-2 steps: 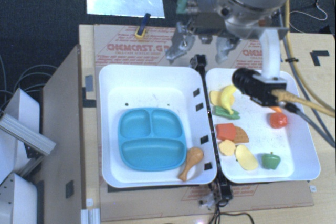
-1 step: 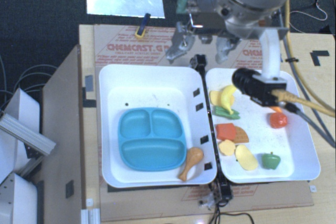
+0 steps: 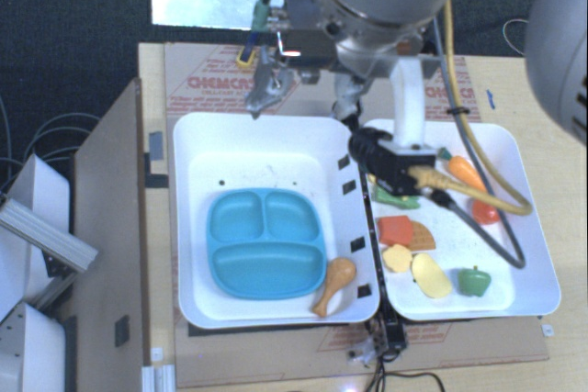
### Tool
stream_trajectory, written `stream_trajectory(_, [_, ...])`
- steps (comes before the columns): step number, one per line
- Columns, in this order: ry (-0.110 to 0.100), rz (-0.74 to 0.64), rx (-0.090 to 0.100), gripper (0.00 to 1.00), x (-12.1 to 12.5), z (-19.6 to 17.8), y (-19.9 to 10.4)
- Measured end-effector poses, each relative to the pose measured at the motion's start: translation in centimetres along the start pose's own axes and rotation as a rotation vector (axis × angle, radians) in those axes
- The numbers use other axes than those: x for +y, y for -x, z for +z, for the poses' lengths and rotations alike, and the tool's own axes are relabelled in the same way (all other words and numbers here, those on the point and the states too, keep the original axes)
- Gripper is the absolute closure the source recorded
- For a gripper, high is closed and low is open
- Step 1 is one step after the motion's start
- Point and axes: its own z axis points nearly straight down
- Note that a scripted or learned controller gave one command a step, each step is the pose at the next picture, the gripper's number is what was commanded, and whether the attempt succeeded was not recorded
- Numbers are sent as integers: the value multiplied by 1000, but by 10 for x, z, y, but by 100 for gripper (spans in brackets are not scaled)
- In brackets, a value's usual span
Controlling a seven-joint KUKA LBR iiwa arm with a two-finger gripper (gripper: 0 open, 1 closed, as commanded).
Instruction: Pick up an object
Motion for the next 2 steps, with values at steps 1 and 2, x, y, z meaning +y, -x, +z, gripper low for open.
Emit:
stream_trajectory(1, [4, 0, 1, 100, 1, -12, 2])
stream_trajectory(2, [6, -4, 2, 100, 1, -23, 3])
